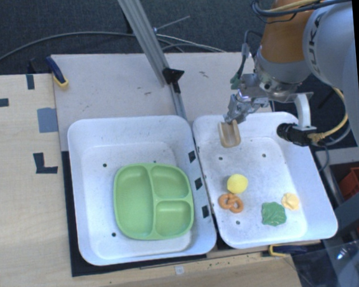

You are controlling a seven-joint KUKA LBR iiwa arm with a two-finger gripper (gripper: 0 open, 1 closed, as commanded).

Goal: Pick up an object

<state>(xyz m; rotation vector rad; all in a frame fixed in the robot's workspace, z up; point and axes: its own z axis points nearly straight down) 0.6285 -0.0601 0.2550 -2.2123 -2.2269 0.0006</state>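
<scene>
My gripper (234, 116) hangs over the back left part of the right bin (306, 160). A small tan block (229, 134) sits between its fingertips, and the gripper is shut on it. The block appears upright, near the bin's back rim. Further forward on the bin floor lie a yellow ball (236, 183), an orange pretzel-shaped piece (231, 202), a green leafy piece (274, 213) and a small pale yellow piece (291, 201).
The left bin (83, 179) holds a light green divided plate (153, 201). A slanted metal pole (148, 36) stands behind the bins. The arm's grey body and orange band (296, 11) fill the upper right, with a black cable (297, 134) at the right bin's edge.
</scene>
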